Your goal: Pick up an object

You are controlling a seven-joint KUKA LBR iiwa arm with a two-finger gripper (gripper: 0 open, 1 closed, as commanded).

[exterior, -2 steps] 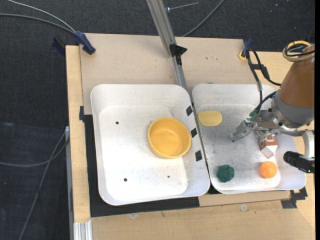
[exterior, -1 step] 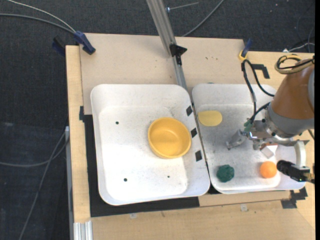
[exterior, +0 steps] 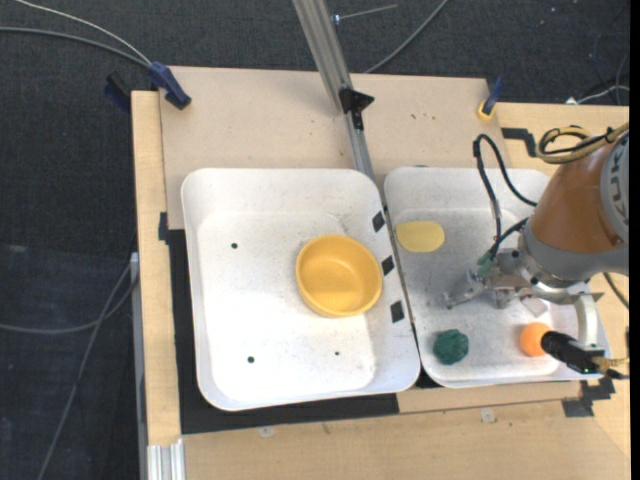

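Bench front edge (exterior: 300, 448): bare board below both bins, nearest the camera.
Green lump (exterior: 451, 346): low in the right bin (exterior: 405, 268), near its front wall, apart from everything else.
Orange ball (exterior: 533, 339): front right corner of the right bin, touching or just beside a dark part of the tool; which of the two I cannot tell.
Gripper (exterior: 478, 286): low over the floor of the right bin, between the yellow disc and the green lump, under the orange-banded arm (exterior: 575, 218). Nothing shows between the fingers; whether they stand apart or together I cannot tell.
Yellow bowl (exterior: 339, 274): upright in the left bin (exterior: 215, 268), towards its right side, well apart from the tool.
Yellow disc (exterior: 420, 236): flat on the right bin floor, near its left wall, beyond the gripper.
Task's thing: any of these; the green lump and disc lie closest.
Risk: the tool seems to sit over bare floor, so closing here likely takes nothing.
Risk: the disc lies flat and could slip from the fingers.
Risk: a sweep of the arm might knock the ball, being round.
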